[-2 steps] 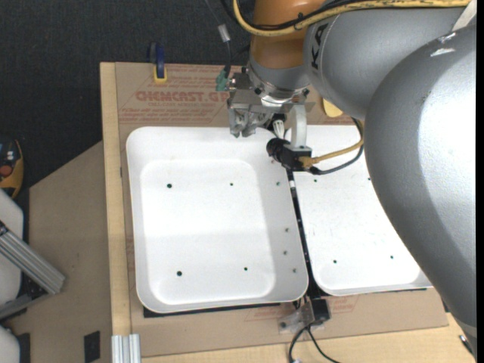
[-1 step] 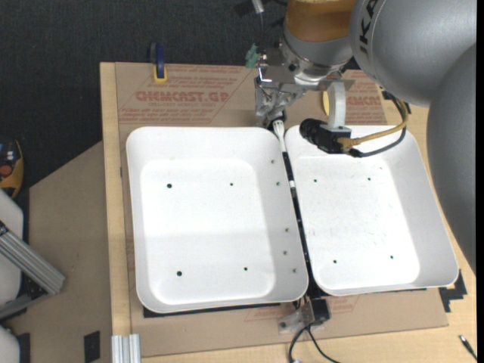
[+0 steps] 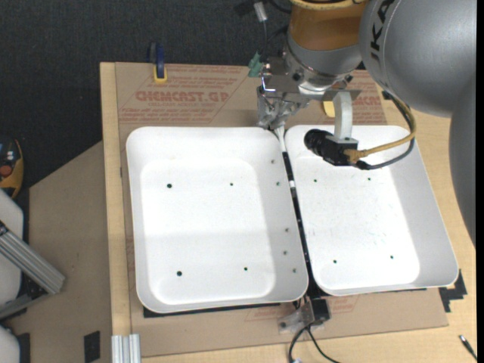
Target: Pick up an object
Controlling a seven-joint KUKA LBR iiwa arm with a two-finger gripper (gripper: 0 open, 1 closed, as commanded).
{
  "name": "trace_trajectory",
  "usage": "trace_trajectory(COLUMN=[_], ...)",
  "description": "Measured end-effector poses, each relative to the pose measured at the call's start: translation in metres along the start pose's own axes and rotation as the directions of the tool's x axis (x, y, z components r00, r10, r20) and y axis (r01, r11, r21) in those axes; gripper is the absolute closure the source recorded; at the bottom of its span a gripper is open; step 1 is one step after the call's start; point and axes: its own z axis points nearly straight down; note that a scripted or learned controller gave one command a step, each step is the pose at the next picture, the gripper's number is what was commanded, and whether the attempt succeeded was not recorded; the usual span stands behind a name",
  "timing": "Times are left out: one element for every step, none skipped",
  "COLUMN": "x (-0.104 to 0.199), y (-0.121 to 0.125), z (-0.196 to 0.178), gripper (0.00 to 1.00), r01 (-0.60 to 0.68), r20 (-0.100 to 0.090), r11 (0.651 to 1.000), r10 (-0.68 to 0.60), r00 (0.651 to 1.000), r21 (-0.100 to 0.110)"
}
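Two shallow white bins lie side by side on a brown board [image 3: 197, 89] with red lettering: the left bin [image 3: 140, 203] and the right bin [image 3: 435, 233], their inner rims touching along a dark seam. Each bin floor shows four small dark dots, one toward each corner. The single grey arm [image 3: 431, 36] comes in from 2 o'clock, its orange band [image 3: 325, 13] above the wrist. The gripper [image 3: 274, 118] hangs at 12 o'clock on the seam, just over the far rims where the two bins meet. How far the claw is open cannot be told from this slant, and nothing can be seen in its hold. One black part [image 3: 327, 147] hangs from a white bracket [image 3: 344, 119] on the wrist, over the right bin's 11 o'clock corner. Its long axis runs from 10 o'clock to 4 o'clock, and a tan cable [image 3: 389, 151] leaves its 4 o'clock end. Which object is to be picked, where it lies and which way it points cannot be told. One blue and yellow clamp [image 3: 159, 62] grips the board's far edge at 11 o'clock.
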Motion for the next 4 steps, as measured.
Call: trace_trajectory(x=[-0.078,0.018,-0.017,-0.127], y=[-0.002,0.041,0.049,0.048], z=[-0.04,0.056,-0.011,-0.057], gripper=[1.0,1.0,1.0,1.0], r01=[-0.008,0.007,-0.003,-0.011], r20=[0.004,-0.001,0.002,0.007], r11=[1.0,1.0,1.0,1.0], r10=[0.008,-0.007,0.003,0.011], r00=[1.0,1.0,1.0,1.0], r21=[-0.008,0.008,-0.01,-0.01])
